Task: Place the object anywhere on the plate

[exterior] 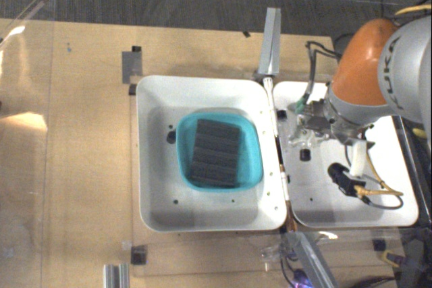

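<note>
A dark grey ribbed block (215,151) lies flat on the cyan plate (254,148), which sits in the middle of the left white bin (155,165). The block covers most of the plate's centre and stays inside its rim. My gripper (305,131) hangs over the left part of the right bin (398,212), just across the wall between the two bins and well apart from the plate and the block. I see nothing in it. The grey arm with its orange band (361,71) reaches in from the right above it.
A small dark spot (171,137) sits at the plate's left edge on the bin floor. A black cable with yellow ends (354,184) hangs from the wrist over the right bin. A grey metal post (270,40) stands behind the dividing wall.
</note>
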